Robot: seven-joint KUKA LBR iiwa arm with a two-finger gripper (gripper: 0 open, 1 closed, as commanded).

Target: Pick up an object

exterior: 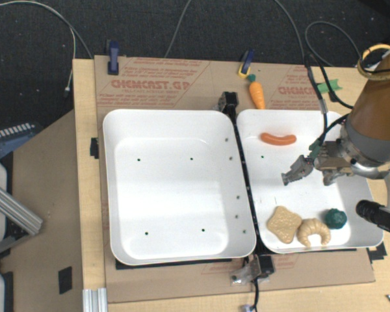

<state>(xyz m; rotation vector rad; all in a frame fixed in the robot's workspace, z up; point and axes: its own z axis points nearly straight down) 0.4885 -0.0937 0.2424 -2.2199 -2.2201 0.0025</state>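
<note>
In right bin (pixel 357 194): slim orange-red sausage (pixel 277 138), lying flat near far wall; gripper (pixel 310 169) close by, fingers spread, empty.

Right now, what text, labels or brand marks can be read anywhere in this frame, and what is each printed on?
"CHEMCAST GP": red print on the brown board behind the left bin, readable though faint.
Smaller red lines around that brand name: too blurred to read.
Red print on the board behind the right bin, near the carrot: partly covered, too blurred to read.
</note>
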